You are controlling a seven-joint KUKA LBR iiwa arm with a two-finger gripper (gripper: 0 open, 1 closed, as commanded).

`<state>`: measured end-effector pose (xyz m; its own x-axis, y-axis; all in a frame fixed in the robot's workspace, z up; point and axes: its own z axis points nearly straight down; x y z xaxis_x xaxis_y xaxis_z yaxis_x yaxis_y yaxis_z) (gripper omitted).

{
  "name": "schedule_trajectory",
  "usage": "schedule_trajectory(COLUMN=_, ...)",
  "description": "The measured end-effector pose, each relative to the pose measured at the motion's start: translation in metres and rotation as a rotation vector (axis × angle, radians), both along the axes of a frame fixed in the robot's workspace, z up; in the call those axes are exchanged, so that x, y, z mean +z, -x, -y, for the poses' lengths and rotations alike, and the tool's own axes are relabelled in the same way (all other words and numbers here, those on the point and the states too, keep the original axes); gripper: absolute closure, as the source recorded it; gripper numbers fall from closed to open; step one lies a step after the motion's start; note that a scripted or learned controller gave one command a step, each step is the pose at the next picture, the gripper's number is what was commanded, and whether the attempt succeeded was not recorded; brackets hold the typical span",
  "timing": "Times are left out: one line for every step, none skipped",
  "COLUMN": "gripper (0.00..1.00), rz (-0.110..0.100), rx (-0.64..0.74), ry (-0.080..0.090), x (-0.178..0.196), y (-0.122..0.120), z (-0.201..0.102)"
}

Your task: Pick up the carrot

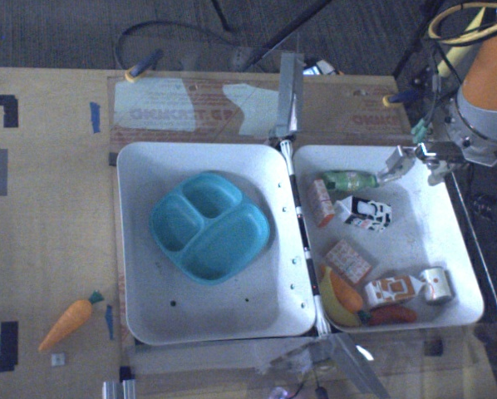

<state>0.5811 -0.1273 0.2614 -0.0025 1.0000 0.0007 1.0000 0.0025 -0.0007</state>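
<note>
Claw: I see my claw (396,166) at the top right of the right bin (460,248), its grey fingers (390,171) angled down-left; I cannot tell whether they are apart or together, and nothing sits between them.
Nearest item: a green bottle (349,179) lies just beside the fingertips, inside the right bin.
Right bin contents: a black-and-white toy (370,213), small cartons (320,203), a checkered box (348,260), a silver can (436,283), a banana (335,306) under an orange piece.
Left bin (149,306): it holds a blue divided plate (210,226).
Carrot (66,322): it lies on the tabletop (41,223), outside and left of the left bin, well apart from my claw.
</note>
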Motion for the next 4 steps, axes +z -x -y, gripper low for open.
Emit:
schedule_trajectory(gripper=0.0, rz=0.003, rx=0.27, ry=0.001, x=-0.054, y=-0.049, z=-0.016)
schedule_trajectory(gripper=0.0, rz=0.003, rx=0.689, ry=0.001, x=-0.075, y=-0.069, z=-0.062)
schedule_trajectory(gripper=0.0, rz=0.009, rx=0.642, ry=0.004, x=0.026, y=-0.075, z=-0.057)
schedule_trajectory(gripper=0.0, rz=0.007, rx=0.57, ry=0.004, x=0.014, y=-0.086, z=-0.026)
